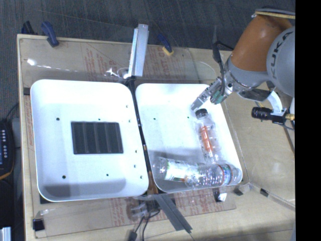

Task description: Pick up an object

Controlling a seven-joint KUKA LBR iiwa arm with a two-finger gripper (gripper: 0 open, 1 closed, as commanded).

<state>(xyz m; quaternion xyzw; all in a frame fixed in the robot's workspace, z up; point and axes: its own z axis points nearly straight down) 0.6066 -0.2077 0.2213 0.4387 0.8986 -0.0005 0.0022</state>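
Clear plastic bottle (pixel 206 138) lying lengthwise up the right bin (pixel 165 97), cap toward tool (pixel 199 103), tool's grip unclear

Part of a maker's name, the letters "UK", is seen in dark print on the grey arm (pixel 283 49) at the right edge. Faint red printing is seen on the bench sheet (pixel 95 56) around the bins, too small to be read. Coloured labels on the two bottles cannot be read.
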